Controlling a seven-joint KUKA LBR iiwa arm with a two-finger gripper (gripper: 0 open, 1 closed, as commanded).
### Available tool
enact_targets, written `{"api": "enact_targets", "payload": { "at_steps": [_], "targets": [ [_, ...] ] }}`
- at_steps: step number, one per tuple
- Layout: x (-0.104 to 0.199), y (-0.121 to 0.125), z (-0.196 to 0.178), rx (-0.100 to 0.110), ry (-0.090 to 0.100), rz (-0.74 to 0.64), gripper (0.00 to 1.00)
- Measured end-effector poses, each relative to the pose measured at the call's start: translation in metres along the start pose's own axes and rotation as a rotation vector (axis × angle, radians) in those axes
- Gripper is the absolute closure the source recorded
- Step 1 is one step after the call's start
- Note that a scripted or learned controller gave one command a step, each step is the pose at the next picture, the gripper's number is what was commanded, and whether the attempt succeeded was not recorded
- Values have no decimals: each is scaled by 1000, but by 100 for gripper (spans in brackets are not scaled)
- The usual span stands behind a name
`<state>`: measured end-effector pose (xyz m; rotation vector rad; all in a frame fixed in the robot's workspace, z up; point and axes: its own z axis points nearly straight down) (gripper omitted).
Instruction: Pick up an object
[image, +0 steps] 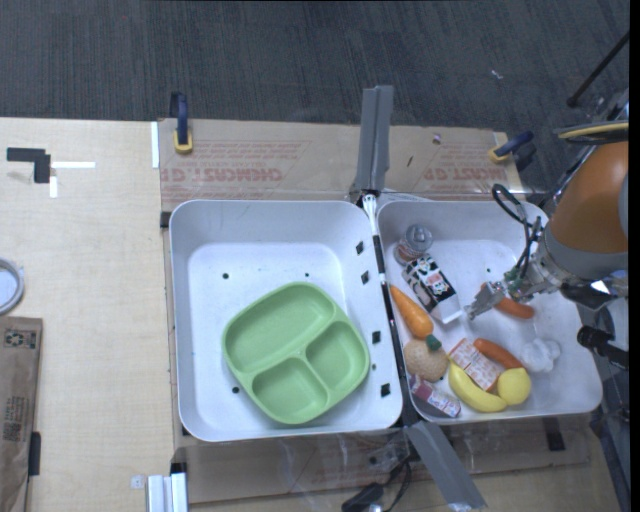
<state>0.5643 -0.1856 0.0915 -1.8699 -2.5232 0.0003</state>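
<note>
A small carrot lies in the right bin, just beside the claw, which hangs low over the bin floor; whether it is open or closed, I cannot tell. A green plate sits in the left bin.

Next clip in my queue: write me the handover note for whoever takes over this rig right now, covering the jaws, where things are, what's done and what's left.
Gripper: low in the right bin, beside a small orange carrot-like piece. Whether its jaws are open or shut cannot be told; nothing visibly held.
Right bin items: milk carton, carrot, banana, lemon, grey lidded item, a few small packets.
Left bin: green divided plate.
Done: arm is down among the objects.
Left: secure one object and lift it.
</note>
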Motion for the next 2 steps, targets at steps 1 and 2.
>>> {"api": "enact_targets", "payload": {
  "at_steps": [1, 2],
  "targets": [
    [-1, 0, -9, -1, -1, 3, 100],
    [36, 9, -116, 0, -2, 185, 100]
  ]
}}
